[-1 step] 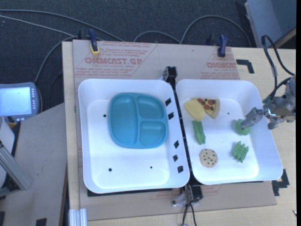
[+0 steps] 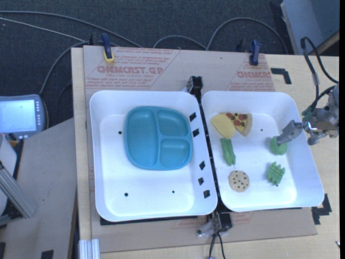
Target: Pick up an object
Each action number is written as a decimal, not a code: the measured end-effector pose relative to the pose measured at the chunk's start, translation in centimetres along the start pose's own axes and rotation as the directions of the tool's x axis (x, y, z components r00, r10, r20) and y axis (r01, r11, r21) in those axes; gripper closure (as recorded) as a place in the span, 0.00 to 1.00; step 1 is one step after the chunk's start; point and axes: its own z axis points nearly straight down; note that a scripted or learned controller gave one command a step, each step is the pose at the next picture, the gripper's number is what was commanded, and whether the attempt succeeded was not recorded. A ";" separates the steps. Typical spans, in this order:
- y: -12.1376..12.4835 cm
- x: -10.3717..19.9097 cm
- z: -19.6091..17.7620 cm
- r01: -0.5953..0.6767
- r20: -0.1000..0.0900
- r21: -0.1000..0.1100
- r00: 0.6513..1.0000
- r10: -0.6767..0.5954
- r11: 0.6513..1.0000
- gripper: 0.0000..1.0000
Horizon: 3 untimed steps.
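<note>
Gripper point(image 2: 289, 132) sits low at the right bin's point(image 2: 302, 196) right side, touching a small green object point(image 2: 278, 146); we cannot tell how its jaws stand. We see a green leafy toy point(image 2: 275, 173), cookie point(image 2: 238, 181), green pod point(image 2: 228, 151) and pizza slice point(image 2: 239, 121) nearby.

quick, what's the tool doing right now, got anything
Tool: at the right side of the right bin, tip down at a green toy piece; whether it grips the piece cannot be told.
</note>
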 end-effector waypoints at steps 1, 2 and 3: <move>0.6 -0.1 4.4 0.000 -0.002 0.003 1.000 0.000 1.000 0.00; 0.0 -0.5 10.3 -0.001 -0.002 0.004 1.000 0.001 1.000 0.00; -0.6 -0.4 14.6 -0.001 -0.002 0.003 1.000 0.001 1.000 0.00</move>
